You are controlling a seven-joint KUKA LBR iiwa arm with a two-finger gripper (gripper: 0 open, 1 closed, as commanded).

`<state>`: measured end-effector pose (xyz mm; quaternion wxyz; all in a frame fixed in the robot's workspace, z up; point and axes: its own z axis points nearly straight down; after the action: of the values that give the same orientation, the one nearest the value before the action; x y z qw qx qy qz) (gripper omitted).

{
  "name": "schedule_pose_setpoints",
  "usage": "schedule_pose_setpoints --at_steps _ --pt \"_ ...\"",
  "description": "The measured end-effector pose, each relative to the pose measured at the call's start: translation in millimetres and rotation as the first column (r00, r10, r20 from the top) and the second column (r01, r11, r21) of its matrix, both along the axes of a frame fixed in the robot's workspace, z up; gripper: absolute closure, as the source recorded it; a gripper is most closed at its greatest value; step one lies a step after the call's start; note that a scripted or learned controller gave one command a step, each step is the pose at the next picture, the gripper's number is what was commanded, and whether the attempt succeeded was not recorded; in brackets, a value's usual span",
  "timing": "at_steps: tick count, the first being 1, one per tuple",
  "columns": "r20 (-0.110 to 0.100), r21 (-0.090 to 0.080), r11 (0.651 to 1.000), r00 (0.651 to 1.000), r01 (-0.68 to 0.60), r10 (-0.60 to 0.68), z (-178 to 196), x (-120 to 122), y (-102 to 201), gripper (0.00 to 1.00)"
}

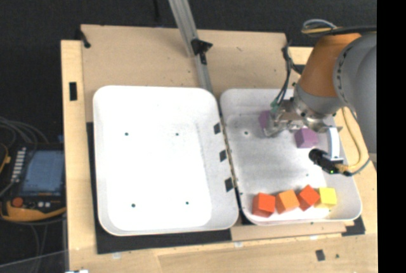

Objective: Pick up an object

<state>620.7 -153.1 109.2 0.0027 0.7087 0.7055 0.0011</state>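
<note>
A: Bench (127,49) of pale wood seen from above; what sits furthest left?

B: A small blue-screened device (39,175) with cables, off the bench's left edge; next comes the left bin (158,157), white and shallow; a grey metal pole (181,11) slants away from its far right corner.

A: And the right bin (266,170)?

B: Along its near edge sit four blocks in a row: a red-orange block (264,204), an orange block (287,200), a red block (309,196), a yellow block (328,195); further back lie a purple block (264,119) and, right of it, a second purple block (307,137).

A: The gripper (274,127)?

B: It hangs low just beside the first purple block, touching or nearly so; I cannot tell whether its fingers are parted or closed; the grey arm (336,75) with its orange band enters from the right.
</note>
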Motion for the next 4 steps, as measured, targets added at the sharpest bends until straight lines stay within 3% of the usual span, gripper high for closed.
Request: schedule_pose_setpoints --at_steps 2,3,4 --pt "0.003 -0.001 1.000 1.000 0.003 -0.003 126.4 -6.0 -12.3 1.00" --pt "0.000 0.000 1.000 1.000 -0.003 0.003 153.5 -5.1 -14.1 1.00" --pt "-0.001 0.001 1.000 1.000 -0.011 0.011 160.2 4.9 39.6 1.00"
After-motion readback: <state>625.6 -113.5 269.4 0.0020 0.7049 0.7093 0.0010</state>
